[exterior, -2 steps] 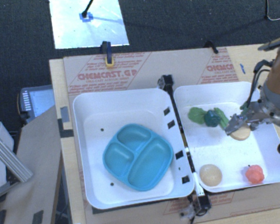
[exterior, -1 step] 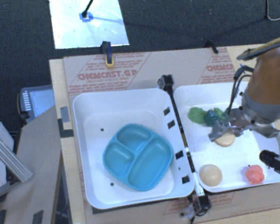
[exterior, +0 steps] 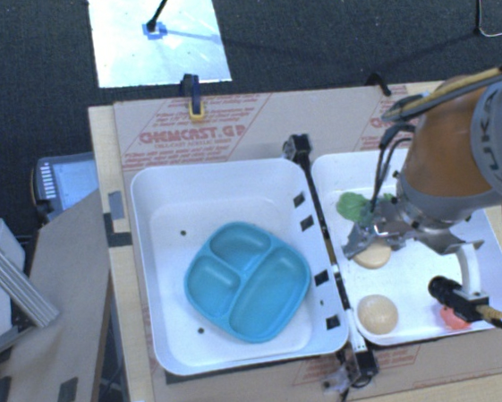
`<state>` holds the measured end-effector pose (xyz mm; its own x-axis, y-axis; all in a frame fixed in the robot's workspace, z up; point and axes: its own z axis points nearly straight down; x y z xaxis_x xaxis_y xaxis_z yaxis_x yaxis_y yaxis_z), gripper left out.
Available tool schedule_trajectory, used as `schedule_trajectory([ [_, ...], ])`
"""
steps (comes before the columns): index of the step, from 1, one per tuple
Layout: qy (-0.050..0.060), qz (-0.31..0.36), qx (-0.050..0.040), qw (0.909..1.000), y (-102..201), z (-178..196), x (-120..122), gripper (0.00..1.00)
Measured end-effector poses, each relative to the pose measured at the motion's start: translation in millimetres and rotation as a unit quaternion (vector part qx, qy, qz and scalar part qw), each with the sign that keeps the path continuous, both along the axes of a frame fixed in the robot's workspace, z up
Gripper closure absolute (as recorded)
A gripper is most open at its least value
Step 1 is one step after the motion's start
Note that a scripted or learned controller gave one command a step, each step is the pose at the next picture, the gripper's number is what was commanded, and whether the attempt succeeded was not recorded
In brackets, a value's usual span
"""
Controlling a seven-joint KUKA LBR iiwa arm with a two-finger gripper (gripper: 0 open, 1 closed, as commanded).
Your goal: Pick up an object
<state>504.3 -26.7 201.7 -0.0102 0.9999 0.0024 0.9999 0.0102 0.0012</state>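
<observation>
My gripper hangs low over the left part of the right bin, reaching in from the right. Just under and beside its tip lies a pale oval thing; I cannot see whether they touch. A green leafy thing sits just behind the gripper. A round cream ball rests near the bin's front left corner. At the front right lies a small red thing, partly hidden by the arm's gear.
The left bin holds a blue divided plate. A black divider with clips runs between the bins. The arm's bulky orange and grey wrist covers the right bin's back right part.
</observation>
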Motion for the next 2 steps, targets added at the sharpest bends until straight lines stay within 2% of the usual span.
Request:
schedule_trajectory([
  [2,0.0,0.0,0.0002,1.0,97,8,-16,1.0],
])
